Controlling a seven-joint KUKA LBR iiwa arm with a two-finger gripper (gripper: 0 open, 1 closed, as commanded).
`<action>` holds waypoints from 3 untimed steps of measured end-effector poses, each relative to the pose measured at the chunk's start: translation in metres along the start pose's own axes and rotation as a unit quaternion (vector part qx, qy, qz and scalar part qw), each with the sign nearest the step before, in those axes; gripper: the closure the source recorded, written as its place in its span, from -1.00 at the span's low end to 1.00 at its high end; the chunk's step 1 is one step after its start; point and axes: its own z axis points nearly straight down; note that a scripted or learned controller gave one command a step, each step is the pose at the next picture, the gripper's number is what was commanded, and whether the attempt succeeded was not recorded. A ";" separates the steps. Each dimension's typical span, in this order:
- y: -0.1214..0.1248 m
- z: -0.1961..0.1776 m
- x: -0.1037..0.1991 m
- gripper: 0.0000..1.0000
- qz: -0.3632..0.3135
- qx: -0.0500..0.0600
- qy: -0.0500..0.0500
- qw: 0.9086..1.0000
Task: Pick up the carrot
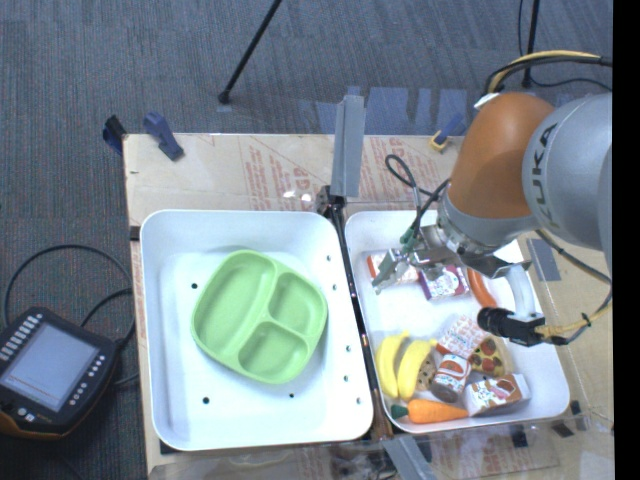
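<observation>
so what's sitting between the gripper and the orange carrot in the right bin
In the camera view, the yellow bananas and small printed snack packets lie between the two-finger gripper and the orange carrot at the right white bin's near edge.

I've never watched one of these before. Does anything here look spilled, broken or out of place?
Nothing looks spilled or broken. The green plate sits askew in the left bin, and the toy food lies jumbled in the right bin, with the carrot at the near edge. The gripper hangs over the far end.
</observation>
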 end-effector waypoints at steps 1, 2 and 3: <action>0.018 -0.001 0.004 -1.00 -0.005 -0.001 0.000 1.000; -0.014 0.099 -0.045 -1.00 -0.037 -0.001 0.000 0.999; -0.067 0.000 0.003 -1.00 -0.033 0.000 0.000 0.999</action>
